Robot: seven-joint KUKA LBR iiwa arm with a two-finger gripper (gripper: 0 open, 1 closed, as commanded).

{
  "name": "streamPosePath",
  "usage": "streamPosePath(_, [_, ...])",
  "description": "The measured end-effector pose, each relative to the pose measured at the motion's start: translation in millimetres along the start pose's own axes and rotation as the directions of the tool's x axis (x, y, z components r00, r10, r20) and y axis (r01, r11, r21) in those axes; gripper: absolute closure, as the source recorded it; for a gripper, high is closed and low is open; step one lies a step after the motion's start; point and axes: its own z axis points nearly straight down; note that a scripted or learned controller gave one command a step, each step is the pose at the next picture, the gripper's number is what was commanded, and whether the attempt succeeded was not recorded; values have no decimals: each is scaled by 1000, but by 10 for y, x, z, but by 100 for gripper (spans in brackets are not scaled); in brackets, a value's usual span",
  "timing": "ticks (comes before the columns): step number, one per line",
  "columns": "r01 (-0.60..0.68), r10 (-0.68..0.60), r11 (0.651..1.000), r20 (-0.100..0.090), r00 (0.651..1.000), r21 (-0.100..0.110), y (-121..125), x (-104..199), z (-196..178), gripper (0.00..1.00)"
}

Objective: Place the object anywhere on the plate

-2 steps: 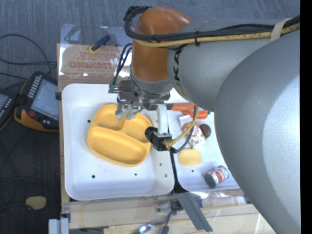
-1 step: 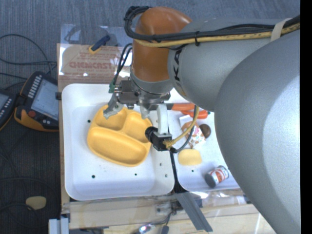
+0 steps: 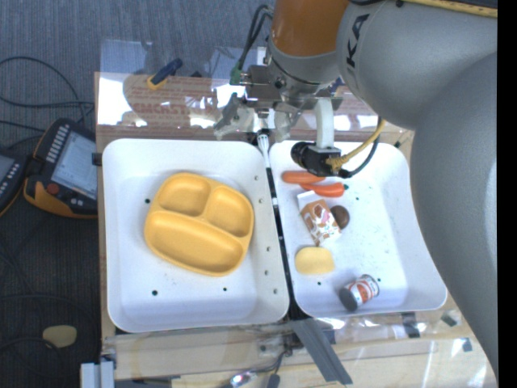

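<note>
Orange carrot-shaped toy (image 3: 323, 187) lies flat in the right white bin (image 3: 388, 233), near its far-left corner. The gripper (image 3: 262, 132) sits up and left of the carrot, over the far end of the wall the two bins share, close to the carrot but not visibly touching it. Just below the carrot: a crumpled white, red and brown wrapper-like packet (image 3: 319, 221), with a dark brown round piece (image 3: 340, 216) touching its right side. Further below the carrot, past the packet: a pale yellow rounded lump (image 3: 314, 260). Furthest from the carrot, down and right, near the bin's front wall: a small red-and-white can (image 3: 361, 290) on its side. Left of the carrot, across the shared wall: the left white bin (image 3: 129, 217), holding a yellow three-compartment plastic plate (image 3: 194, 246), lying flat and a bit skewed, nothing in its compartments. Gripper opening: can't tell from this angle, wrist hardware blocks it. Nothing visibly held.
</note>
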Motion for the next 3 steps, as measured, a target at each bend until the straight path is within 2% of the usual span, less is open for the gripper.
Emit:
streamPosePath(1, [0, 0, 1000, 5, 1000, 2, 1, -2, -82, 100])
streamPosePath(2, [3, -3, 1000, -3, 1000, 5, -682, -25, 1054, 100])
streamPosePath(3, [1, -1, 1000, -2, 1000, 3, -468, -274, 1429, 100])
